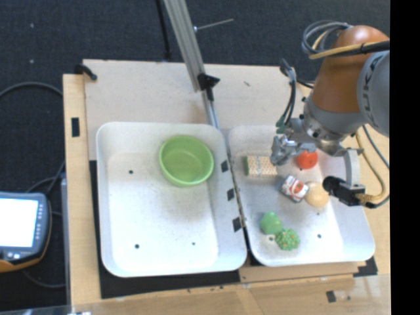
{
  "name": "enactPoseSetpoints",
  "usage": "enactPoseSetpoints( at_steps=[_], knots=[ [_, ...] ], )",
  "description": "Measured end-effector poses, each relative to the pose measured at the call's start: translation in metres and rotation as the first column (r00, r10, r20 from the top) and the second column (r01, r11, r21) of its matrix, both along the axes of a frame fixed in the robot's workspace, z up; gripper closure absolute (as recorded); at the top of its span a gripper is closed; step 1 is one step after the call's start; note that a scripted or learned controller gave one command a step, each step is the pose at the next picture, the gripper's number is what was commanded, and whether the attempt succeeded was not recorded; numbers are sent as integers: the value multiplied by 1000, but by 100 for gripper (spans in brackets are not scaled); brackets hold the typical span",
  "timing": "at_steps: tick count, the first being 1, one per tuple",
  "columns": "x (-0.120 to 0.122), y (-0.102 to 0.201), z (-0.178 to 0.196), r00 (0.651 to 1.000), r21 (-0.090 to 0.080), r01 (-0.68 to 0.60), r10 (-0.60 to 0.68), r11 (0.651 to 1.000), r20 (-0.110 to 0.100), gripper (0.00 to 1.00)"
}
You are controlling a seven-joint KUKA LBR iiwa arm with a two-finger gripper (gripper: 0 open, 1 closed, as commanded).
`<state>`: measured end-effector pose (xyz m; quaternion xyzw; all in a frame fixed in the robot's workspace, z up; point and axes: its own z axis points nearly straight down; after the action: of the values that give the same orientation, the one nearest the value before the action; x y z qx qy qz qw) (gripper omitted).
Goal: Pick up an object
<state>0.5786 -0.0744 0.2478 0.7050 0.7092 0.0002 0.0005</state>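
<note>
My gripper hangs over the upper middle of the right bin, just right of a tan and green block and left of a red object. Below it lie a small red and white can and a pale yellow ball. A smooth green piece and a knobbly green one rest near the bin's front left. Nothing shows in the gripper's grasp.
A green bowl sits at the back of the left bin. A slanted metal rail rises from the ridge between the bins. A black cable clip hangs off the arm above the yellow ball.
</note>
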Motion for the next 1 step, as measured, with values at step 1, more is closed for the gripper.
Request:
enactPoseSetpoints(
  at_steps=[1],
  knots=[
    [22, 51, 9, 1000, 2, -2, 2, 1000, 2, 100]
  ],
)
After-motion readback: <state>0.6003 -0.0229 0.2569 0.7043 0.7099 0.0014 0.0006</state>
